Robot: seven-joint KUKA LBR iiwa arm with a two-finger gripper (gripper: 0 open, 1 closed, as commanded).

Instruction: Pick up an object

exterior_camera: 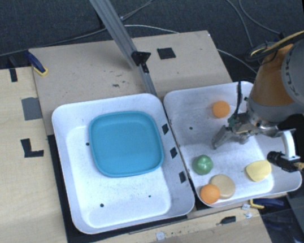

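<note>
The right bin (193,118) holds an orange ball (220,109) near its back, a green ball (203,164) at its left middle, a second orange ball (210,193) touching a beige round piece (224,185) at the front, and a yellow lump (258,170) at the front right. My gripper (219,137) hangs over the middle of this bin, pointing left, between the rear orange ball and the green ball. Its fingers look open, with nothing between them.
A square blue plate (125,143) lies in the left bin (76,176). A grey metal pole (120,31) slants down to the back of the divide between the bins. Cables run over the dark floor at the right.
</note>
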